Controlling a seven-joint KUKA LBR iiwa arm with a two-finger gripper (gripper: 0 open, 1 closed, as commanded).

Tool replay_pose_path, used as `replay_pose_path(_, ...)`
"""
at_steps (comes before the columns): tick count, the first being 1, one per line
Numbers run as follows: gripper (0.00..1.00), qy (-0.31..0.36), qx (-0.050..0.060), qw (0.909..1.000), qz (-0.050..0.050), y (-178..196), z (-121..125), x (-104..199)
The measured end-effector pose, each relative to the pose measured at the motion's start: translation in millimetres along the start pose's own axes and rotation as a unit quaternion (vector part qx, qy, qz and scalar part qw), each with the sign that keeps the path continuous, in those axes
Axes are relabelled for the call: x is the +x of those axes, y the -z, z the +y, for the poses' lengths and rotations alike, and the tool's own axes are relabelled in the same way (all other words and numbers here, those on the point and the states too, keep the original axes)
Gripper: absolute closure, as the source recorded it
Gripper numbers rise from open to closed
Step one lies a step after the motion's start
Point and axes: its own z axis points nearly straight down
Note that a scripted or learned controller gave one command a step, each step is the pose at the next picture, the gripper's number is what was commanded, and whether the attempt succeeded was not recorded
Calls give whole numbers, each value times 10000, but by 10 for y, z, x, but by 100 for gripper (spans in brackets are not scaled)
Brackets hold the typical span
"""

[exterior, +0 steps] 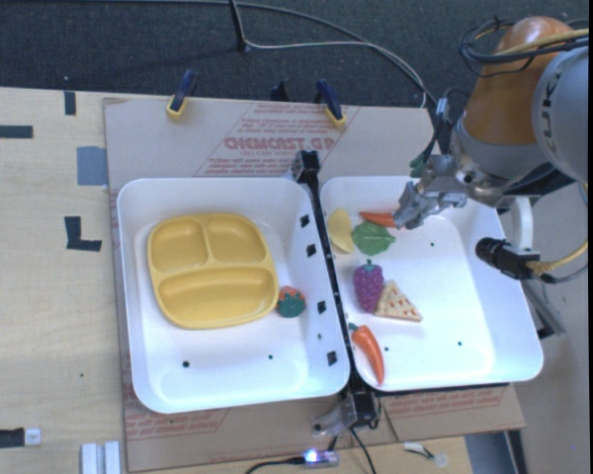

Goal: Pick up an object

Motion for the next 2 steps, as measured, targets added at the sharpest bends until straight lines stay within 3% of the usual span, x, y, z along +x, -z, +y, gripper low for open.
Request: replay_pose_path(2, 100, 4, -4, 10000, 2, 41, -24, 1003)
